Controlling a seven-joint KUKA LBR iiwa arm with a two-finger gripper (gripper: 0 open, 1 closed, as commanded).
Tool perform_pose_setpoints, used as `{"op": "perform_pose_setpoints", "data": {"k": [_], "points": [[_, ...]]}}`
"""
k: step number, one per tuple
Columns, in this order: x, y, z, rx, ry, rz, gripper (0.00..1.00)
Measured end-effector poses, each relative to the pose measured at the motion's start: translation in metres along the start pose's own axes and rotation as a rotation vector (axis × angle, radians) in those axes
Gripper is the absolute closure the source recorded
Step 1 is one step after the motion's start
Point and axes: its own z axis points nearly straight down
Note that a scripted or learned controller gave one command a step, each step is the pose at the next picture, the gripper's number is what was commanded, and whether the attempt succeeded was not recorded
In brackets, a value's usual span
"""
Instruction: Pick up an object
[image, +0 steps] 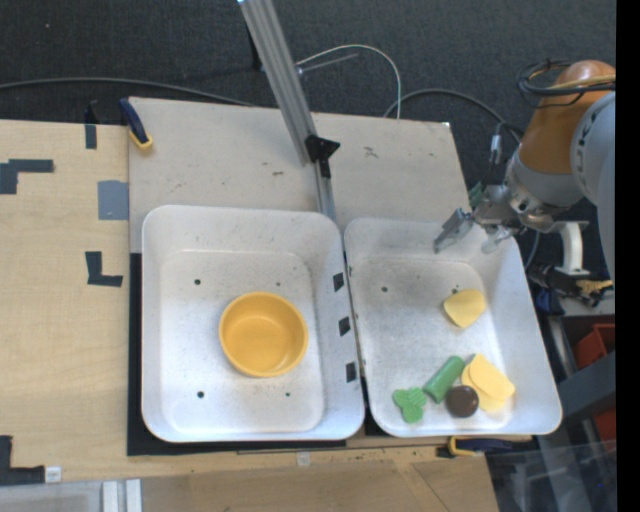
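Observation:
My gripper (472, 238) hangs over the far right corner of the right bin (400, 250), open, its two fingers spread apart with nothing between them. Below it in that bin lies a pale yellow wedge (464, 307). Nearer the front right corner sit a green cylinder (443, 380), a small green piece (408, 403), a brown ball (461, 401) and a yellow block (489, 383), all close together. A yellow bowl (263, 333) stands upright in the middle of the left bin (170, 250).
A slanted metal pole (290, 90) runs from the top of the view down to the gap between the bins. Cables (400, 90) loop over the grey board behind the bins. A blue and yellow clamp (135, 125) sits at the board's far left corner.

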Motion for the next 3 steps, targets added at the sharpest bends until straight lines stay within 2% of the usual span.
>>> {"op": "perform_pose_setpoints", "data": {"k": [2,3], "points": [[-0.001,-0.003,0.079,-0.003,-0.001,0.000,0.00],[0.000,-0.002,0.067,-0.003,-0.001,-0.001,1.00]]}}
